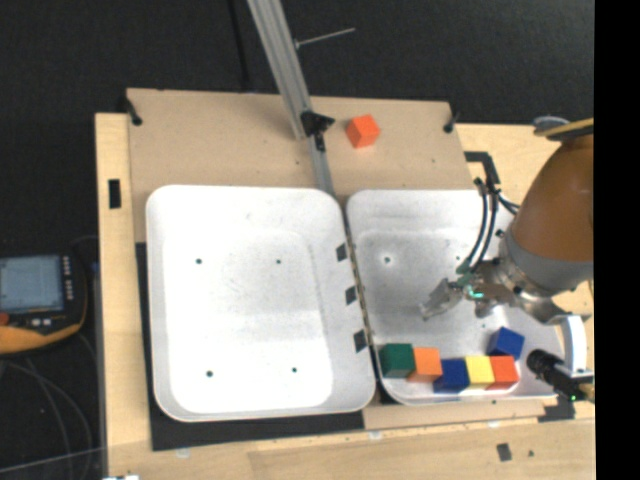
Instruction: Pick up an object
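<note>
Blocks (455, 366) lay in a row along the right bin's (420, 208) near wall, just below the end effector (437, 300), which hung empty over bare floor, fingers seemingly parted; green block (397, 358) nearest.

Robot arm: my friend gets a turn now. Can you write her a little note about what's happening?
Gripper: low over the right bin, near its middle, with nothing between its fingers. I can't tell if they are open or shut.
Blocks: a row along the right bin's near edge, running green, orange, blue, yellow, orange-red. Another blue block sits just behind the row's right end. One orange cube lies on the board behind the bins.
Done: nothing picked up yet.
Left: go to a block, grab it and lift it.
</note>
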Motion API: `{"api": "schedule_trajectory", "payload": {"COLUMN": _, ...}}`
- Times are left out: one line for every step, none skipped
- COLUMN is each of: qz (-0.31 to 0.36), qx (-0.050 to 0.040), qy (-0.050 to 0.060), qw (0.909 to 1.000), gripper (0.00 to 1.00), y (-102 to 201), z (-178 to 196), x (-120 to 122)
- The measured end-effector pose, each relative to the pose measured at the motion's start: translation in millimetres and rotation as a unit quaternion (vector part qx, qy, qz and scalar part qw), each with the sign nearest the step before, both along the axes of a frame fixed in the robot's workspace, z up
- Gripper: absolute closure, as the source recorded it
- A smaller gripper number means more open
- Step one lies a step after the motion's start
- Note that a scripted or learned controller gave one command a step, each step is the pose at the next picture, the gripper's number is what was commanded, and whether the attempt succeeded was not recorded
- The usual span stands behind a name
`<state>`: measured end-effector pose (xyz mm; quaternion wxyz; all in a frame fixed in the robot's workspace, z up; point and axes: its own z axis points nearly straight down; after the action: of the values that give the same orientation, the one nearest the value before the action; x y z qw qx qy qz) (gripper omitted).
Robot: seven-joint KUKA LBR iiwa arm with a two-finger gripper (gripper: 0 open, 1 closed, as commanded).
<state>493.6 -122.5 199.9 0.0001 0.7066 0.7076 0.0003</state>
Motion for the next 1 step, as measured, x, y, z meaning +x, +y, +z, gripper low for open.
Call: {"api": "schedule_trajectory", "payload": {"qz": -0.002, "qx": -0.0014, "qy": 0.001, "qw": 1.0, "gripper": 0.0, "y": -23.7, "z": -86.8, "x": 48.1}}
